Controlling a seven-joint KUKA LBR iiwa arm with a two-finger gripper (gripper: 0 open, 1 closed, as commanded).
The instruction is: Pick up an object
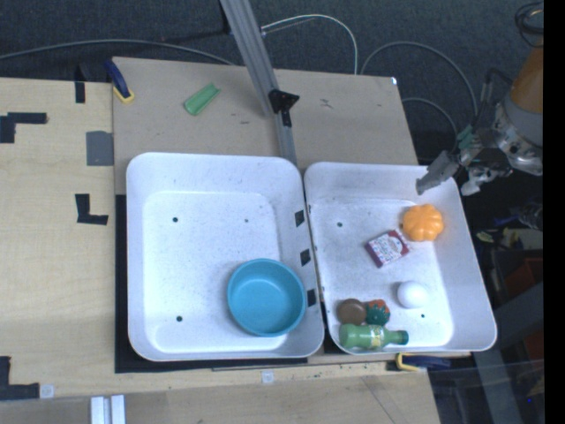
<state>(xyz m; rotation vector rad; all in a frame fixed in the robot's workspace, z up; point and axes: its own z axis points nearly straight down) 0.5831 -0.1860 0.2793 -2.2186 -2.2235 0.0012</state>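
Note:
The right bin (pixel 459 325) holds an orange pumpkin-shaped toy (pixel 423 223), a dark red packet (pixel 387 248), a white ball (pixel 411 294), a brown lump (pixel 351 311), a small red and green piece (pixel 378 311) and a green bottle (pixel 373 336) lying on its side. A blue bowl (pixel 266 296) sits in the left bin (pixel 150 237). My gripper (pixel 453 177) hangs over the right bin's upper right corner, above and right of the orange toy. It is open, with nothing between its fingers.
A slanted metal pole (pixel 256 51) runs down to the gap between the bins. On the bench behind the bins lie a green block (pixel 201 99) and a blue and yellow clamp (pixel 119 82). Cables loop on the floor at the back.

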